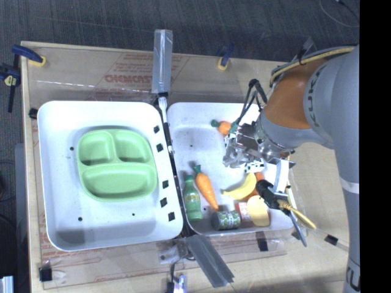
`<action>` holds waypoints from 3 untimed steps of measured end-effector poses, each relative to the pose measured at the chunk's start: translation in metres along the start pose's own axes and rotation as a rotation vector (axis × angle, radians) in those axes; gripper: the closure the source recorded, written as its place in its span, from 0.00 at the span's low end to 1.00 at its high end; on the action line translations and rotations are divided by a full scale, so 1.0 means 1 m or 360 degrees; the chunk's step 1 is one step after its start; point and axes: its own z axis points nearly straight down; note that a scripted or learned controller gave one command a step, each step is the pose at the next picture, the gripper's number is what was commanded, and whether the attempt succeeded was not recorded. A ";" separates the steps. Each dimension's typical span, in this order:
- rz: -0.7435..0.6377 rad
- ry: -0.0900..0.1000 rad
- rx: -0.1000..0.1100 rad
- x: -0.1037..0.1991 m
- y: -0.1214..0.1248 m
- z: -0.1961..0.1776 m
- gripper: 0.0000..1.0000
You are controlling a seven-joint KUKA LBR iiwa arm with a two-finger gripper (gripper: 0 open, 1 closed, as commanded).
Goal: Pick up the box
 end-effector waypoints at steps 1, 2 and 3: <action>0.1035 0.0004 0.0005 0.005 -0.059 -0.016 1.00; 0.1112 0.0006 -0.0002 0.053 -0.074 -0.084 1.00; 0.1101 0.0002 0.0001 0.160 -0.072 -0.102 1.00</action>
